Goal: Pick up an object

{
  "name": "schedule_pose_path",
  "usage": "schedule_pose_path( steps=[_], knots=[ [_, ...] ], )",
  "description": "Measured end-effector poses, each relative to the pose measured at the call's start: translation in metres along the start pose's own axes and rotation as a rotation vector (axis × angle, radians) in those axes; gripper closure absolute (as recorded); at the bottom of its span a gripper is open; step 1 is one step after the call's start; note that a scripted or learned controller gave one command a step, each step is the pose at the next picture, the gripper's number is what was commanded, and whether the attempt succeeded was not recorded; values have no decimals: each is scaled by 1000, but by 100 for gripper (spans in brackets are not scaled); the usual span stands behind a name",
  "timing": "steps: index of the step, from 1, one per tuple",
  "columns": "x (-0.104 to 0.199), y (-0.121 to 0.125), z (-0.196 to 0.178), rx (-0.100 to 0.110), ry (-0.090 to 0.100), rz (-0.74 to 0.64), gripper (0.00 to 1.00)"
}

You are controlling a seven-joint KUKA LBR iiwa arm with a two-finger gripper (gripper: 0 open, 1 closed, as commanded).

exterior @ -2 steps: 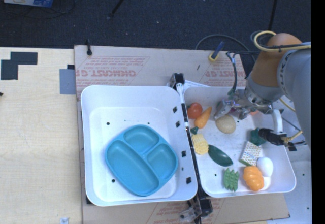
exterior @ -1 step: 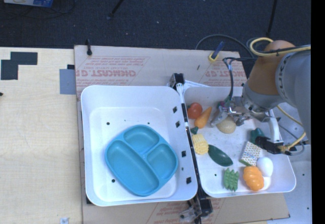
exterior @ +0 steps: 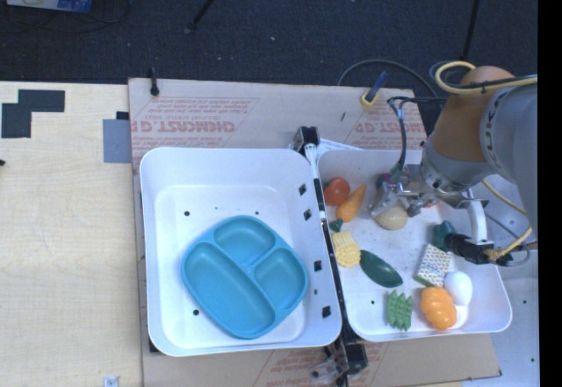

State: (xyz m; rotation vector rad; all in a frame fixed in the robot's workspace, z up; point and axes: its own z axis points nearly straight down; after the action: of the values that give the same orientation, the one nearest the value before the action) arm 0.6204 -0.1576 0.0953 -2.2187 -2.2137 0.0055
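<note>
The right bin [exterior: 492,319] holds several toy foods: a red tomato [exterior: 336,191], an orange carrot [exterior: 352,202], a beige potato-like piece [exterior: 392,218], a yellow corn cob [exterior: 346,248], a dark green pod [exterior: 380,268], a green leafy piece [exterior: 399,310], an orange fruit [exterior: 438,307], a white egg [exterior: 458,287] and a yellow-green patterned block [exterior: 433,264]. My gripper [exterior: 397,195] reaches in from the right and hangs just above the beige piece. Its metal parts overlap that piece in the view.
The left bin [exterior: 167,183] holds a blue divided plate [exterior: 245,274]. Black clips join the bins along their shared wall [exterior: 318,227]. Cables loop around the arm at the right. Cardboard lies under both bins.
</note>
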Motion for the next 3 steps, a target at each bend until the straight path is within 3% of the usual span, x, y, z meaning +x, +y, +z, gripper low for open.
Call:
schedule_pose_path(
  steps=[1,2,3],
  knots=[
    [58,22,4,0,-10,1,100],
    [81,-29,-91,-3,-2,-2,100],
    [81,-29,-90,-2,-2,-1,0]
  ],
)
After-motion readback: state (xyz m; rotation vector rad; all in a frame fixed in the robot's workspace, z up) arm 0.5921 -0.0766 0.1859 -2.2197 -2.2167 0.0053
